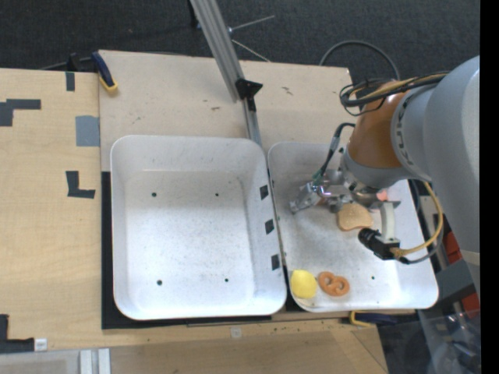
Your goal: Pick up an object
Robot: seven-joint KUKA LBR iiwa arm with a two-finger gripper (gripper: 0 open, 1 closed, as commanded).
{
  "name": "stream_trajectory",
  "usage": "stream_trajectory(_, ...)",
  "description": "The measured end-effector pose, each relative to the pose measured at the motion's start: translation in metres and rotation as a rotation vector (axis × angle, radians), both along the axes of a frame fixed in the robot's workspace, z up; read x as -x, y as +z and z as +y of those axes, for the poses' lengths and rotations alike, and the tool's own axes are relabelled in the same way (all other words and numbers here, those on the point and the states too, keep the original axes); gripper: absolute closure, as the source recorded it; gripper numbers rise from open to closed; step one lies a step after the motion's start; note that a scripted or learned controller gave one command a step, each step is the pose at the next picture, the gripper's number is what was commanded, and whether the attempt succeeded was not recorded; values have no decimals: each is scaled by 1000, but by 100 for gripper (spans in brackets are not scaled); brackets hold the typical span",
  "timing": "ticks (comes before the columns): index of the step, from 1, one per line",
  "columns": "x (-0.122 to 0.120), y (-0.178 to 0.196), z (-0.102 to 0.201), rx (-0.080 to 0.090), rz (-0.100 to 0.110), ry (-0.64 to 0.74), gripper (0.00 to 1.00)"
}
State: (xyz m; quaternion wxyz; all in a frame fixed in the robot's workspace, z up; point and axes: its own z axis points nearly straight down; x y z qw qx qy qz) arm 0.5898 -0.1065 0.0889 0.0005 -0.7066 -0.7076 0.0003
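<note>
On the wooden surface [47, 209] stand two shallow white bins side by side. The left bin [191, 150] has only small dark specks on its floor. The right bin [405, 291] contains the objects and also the end of the robot.

The grey arm [448, 123] comes in from the right, and its orange band [374, 142] is above the wrist. The claw [306, 199] is low over the upper middle part of the right bin, and its metal end points to the left, toward the wall between the two bins. I cannot tell if the claw is released or clenched, because the end is small and a little blurred, and I see no object in it.

A tan, flat object [355, 217] like a piece of bread lies just under the wrist, near the claw but to the right of it. Whether it touches the robot, I cannot tell. A yellow object [304, 284] like a lemon lies at the front edge of the right bin, close to its left corner. Just beside it, on its right, lies an orange pretzel-shaped object [334, 284]. These two are well apart from the claw.

A metal pole [222, 41] goes at a slant from the top down to the gap between the bins.
</note>
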Motion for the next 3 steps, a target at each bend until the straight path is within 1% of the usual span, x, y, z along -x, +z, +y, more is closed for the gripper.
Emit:
stream_trajectory(1,0,10,1,-1,1,1,100)
stream_trajectory(2,-2,66,-9,1,-5,-1,100)
stream_trajectory(3,5,124,-6,1,-6,0,100)
